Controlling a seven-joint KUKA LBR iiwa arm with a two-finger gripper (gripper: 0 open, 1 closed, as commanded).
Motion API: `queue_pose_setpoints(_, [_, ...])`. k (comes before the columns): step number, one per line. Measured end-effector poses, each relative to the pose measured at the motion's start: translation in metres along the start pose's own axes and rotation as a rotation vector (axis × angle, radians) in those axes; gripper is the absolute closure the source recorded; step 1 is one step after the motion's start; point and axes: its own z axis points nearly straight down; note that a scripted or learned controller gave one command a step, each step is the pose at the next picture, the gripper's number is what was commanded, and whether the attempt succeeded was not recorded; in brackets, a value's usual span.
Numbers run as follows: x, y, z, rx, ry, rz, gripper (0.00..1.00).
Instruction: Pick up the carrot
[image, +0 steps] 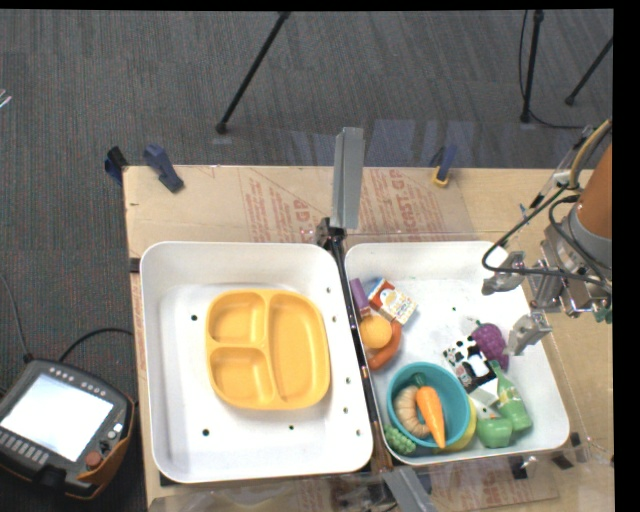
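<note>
Tapered orange carrot (431, 415) lies in a round teal bowl (455, 392); the metal gripper (511, 308) hangs spread apart, holding nothing

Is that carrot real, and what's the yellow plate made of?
The carrot looks like a plastic toy: smooth, evenly bright orange, with no real-vegetable marks. It lies in a teal bowl. The yellow plate also looks plastic: one solid colour, softly shiny, with moulded, rounded compartments.
</note>
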Motion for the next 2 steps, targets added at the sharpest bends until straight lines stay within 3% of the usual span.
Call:
queue_pose_setpoints(1, [0.027, 0.081, 0.105, -0.002, 0.002, -0.121, 0.00])
queue_pose_setpoints(2, [0.054, 0.094, 0.139, 0.001, -0.006, -0.033, 0.00])
